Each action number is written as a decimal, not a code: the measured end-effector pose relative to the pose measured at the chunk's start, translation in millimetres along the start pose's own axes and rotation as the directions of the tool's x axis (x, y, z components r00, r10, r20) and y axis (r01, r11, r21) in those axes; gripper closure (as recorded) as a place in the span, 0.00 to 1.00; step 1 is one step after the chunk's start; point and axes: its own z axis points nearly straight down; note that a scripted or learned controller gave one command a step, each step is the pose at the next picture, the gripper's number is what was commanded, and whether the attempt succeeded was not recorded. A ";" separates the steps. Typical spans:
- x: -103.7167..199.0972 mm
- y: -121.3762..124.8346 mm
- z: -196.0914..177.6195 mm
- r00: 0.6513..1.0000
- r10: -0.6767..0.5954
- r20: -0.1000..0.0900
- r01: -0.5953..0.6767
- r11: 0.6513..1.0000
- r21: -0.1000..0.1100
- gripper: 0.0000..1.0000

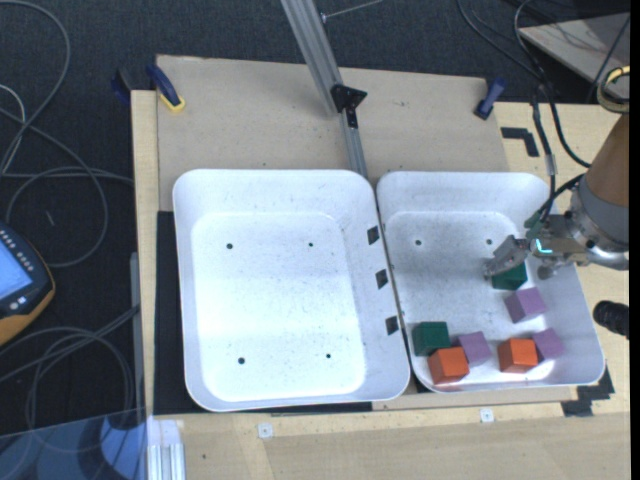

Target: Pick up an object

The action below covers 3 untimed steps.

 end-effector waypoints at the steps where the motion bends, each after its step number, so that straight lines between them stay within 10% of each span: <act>1: -3.9 -20.1 27.5 1.000 0.000 -0.002 0.000 1.000 0.005 0.00; 2: 65.5 14.1 66.8 1.000 -0.008 -0.005 0.008 1.000 0.005 0.00; 3: 66.7 8.1 -61.5 1.000 -0.002 0.001 0.002 1.000 -0.010 0.00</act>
